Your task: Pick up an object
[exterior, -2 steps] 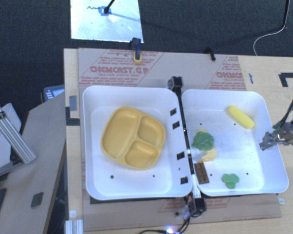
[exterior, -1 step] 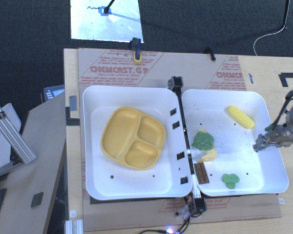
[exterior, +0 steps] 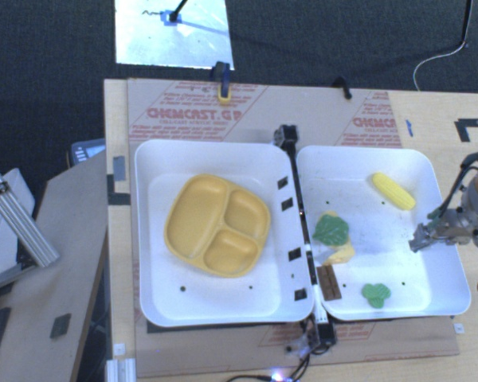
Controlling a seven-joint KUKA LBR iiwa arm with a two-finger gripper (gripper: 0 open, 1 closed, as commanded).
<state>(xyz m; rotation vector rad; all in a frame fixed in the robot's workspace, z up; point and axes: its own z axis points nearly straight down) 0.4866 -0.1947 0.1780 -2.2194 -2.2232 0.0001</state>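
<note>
Gripper (exterior: 421,239) is hanging over the right bin's (exterior: 430,302) right edge, can't tell how wide it is, nothing visibly in it. Corn (exterior: 393,190) sits near that bin's far right corner, long axis running diagonally from far-left to near-right.

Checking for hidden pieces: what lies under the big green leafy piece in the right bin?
A yellow piece pokes out from beneath the green leafy piece, toward its lower right, on the right bin floor. How far it extends underneath is covered, so its full shape cannot be seen.
</note>
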